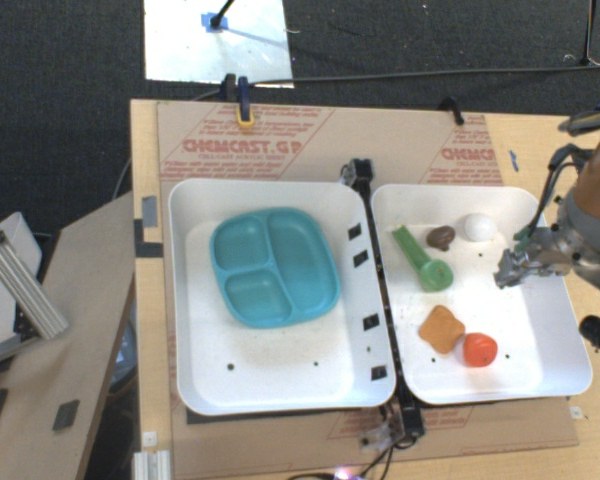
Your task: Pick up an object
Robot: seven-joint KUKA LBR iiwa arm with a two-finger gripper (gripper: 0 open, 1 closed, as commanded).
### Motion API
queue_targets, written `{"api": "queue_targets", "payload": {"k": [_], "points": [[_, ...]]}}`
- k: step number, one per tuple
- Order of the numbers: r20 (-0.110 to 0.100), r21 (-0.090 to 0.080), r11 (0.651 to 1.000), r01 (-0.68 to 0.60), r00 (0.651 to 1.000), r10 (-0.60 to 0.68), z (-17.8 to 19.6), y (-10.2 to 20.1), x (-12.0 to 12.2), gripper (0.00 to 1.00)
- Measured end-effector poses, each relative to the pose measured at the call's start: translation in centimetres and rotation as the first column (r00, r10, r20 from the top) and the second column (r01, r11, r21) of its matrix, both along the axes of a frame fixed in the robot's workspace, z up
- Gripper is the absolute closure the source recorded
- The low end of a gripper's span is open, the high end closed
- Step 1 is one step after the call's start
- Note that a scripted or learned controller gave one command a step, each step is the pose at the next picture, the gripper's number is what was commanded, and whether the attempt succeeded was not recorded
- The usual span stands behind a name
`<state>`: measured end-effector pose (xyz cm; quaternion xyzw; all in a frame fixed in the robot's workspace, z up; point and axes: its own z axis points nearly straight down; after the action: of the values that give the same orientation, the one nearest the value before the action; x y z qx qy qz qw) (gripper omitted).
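Gripper [508, 271]: poised over right bin's [555, 368] right side, nothing visibly between the fingers; whether spread or pressed together, cannot tell
Nearest targets: red ball [480, 349] touching orange piece [442, 328], so descend on the ball's free side
Farther: green cylinder [421, 259], brown lump [441, 236], white ball [478, 228]; the white ball stands clearest for a clean grasp

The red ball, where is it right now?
The red ball lies in the right-hand bin, near its front edge, right beside the orange piece and in front of the green cylinder.
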<state>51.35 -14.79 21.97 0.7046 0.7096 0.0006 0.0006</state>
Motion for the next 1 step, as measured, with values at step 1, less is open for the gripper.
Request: {"api": "queue_targets", "payload": {"k": [1], "points": [[0.000,0.001,1.000,0.000,1.000,0.000,1.13,5.14,-0.36,1.00]]}}
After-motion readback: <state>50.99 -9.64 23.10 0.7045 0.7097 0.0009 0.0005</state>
